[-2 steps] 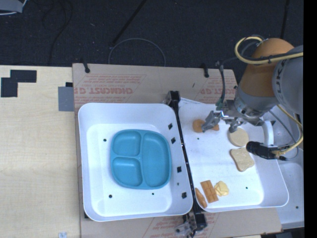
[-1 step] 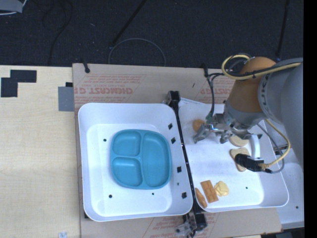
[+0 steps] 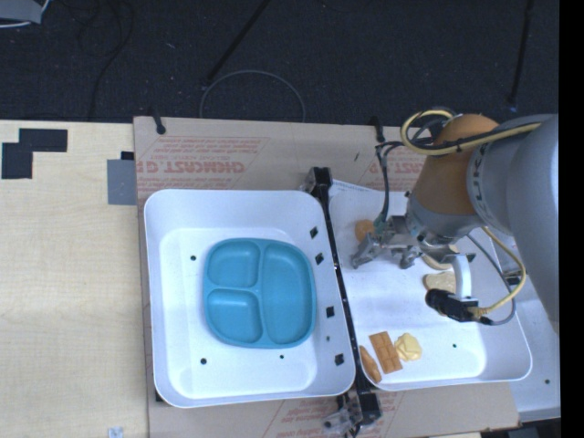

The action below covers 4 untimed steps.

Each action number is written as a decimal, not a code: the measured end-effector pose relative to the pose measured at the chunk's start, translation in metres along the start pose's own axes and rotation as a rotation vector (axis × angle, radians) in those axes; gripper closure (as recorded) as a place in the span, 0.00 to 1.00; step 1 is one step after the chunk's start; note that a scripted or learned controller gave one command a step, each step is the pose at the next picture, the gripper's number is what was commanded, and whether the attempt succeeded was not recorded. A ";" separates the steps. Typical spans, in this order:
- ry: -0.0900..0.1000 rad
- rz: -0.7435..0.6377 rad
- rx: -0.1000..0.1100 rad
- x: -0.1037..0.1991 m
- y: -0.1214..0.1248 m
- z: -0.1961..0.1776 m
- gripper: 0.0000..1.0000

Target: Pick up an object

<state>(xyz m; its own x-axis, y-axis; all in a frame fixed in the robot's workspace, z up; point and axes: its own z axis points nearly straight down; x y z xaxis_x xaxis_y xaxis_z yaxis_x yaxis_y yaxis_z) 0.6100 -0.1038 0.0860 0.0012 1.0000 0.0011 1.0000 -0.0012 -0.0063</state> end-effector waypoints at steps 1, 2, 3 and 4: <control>0.000 0.004 -0.001 -0.001 0.000 -0.011 1.00; -0.001 -0.002 -0.008 0.006 0.002 -0.057 1.00; -0.001 -0.003 -0.008 0.012 0.010 -0.108 1.00; -0.002 -0.003 -0.011 0.014 0.016 -0.170 1.00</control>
<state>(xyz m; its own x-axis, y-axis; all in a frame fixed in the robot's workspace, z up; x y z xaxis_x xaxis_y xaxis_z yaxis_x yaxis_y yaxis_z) 0.6268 -0.0898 0.2562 -0.0015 1.0000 -0.0004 1.0000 0.0015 0.0044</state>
